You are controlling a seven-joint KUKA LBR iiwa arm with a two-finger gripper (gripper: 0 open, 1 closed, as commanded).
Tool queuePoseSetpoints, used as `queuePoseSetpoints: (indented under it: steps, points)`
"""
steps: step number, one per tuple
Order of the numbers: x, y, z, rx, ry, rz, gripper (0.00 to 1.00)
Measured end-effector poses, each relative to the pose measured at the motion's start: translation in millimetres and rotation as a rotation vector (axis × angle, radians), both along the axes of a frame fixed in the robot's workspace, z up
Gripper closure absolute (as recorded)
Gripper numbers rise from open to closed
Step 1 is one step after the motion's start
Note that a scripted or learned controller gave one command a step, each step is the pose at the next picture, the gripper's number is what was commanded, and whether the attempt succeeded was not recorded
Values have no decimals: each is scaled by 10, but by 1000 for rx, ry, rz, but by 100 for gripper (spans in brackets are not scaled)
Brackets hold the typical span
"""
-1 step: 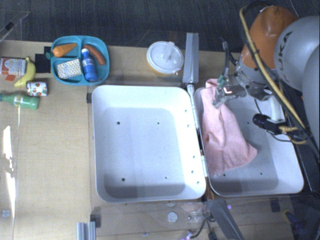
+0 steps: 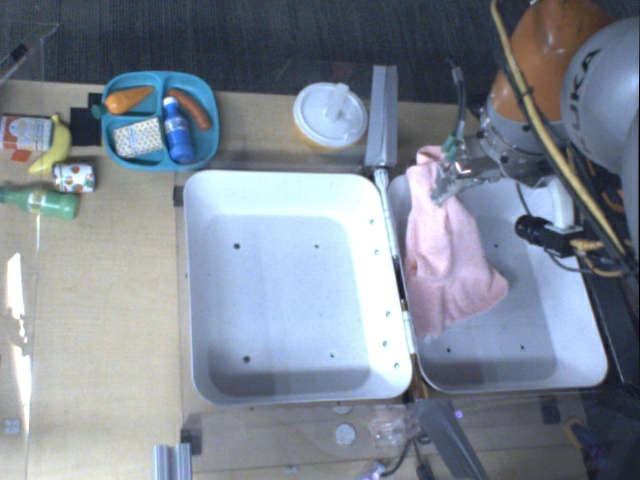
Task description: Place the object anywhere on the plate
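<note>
A pink cloth (image 2: 447, 258) hangs and drapes in the right bin (image 2: 530, 353), against its left wall. Its top corner is pulled up into my gripper (image 2: 447, 173), which is shut on that corner near the bin's far left end. The lower part of the cloth still lies on the bin floor. The plate (image 2: 205, 118) is a blue divided dish on the bench at the far left, beyond the left bin. It holds a toy carrot, a sausage, a blue bottle and a patterned piece.
The left bin (image 2: 290, 298) lies between the cloth and the plate. A white lidded cup (image 2: 330, 116) stands behind the bins. A banana (image 2: 52, 144), a small can (image 2: 73, 177), a green bottle (image 2: 40, 203) and a carton (image 2: 24, 134) lie left of the plate.
</note>
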State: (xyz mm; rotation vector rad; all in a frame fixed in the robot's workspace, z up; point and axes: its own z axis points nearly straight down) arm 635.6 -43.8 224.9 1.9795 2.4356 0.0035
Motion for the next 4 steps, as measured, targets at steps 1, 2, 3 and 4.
queuePoseSetpoints:
  steps: [1,2,3,4]
  points:
    - [-63,470,48,-1,1,405,100]
    - [52,1031,84,-3,-5,809,100]
    - [80,1587,168,-5,-6,1210,100]
    - [40,2095,93,-5,-6,1364,100]
